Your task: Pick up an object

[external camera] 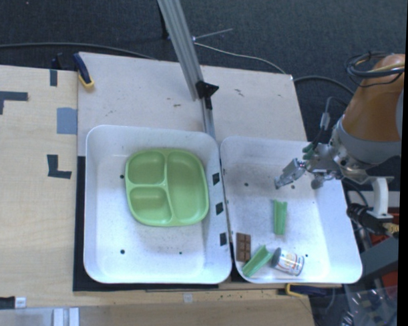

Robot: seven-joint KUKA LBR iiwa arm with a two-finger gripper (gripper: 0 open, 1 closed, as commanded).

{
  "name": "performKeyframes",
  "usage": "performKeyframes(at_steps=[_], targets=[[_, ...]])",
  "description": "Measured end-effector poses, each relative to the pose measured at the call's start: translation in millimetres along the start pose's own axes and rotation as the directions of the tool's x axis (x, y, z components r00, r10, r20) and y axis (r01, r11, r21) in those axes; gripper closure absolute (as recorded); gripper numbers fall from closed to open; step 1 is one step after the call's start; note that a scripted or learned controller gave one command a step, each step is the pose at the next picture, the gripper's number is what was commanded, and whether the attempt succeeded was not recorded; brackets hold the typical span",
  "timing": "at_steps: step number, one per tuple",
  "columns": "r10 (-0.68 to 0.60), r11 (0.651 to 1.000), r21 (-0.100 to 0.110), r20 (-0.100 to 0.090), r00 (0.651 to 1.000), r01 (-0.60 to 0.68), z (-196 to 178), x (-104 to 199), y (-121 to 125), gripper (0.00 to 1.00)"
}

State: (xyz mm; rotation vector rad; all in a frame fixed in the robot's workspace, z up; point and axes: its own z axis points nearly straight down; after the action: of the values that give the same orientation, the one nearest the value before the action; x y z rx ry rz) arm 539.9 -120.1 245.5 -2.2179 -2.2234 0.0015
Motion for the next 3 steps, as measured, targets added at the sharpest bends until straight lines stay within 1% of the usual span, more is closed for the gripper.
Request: performKeyframes(at_steps=[1, 2, 3], targets=[[0.0, 1.0, 0.0, 0.0, 1.0, 0.0, 0, 0, 0, 0.0], [0.002, 1.0, 0.007, -0.001, 1.0, -0.002, 60, 2, -10, 0.0], [0.001, 1.0, 0.006, 0.0, 1.0, -0.001, 109, -4, -5, 0.0]])
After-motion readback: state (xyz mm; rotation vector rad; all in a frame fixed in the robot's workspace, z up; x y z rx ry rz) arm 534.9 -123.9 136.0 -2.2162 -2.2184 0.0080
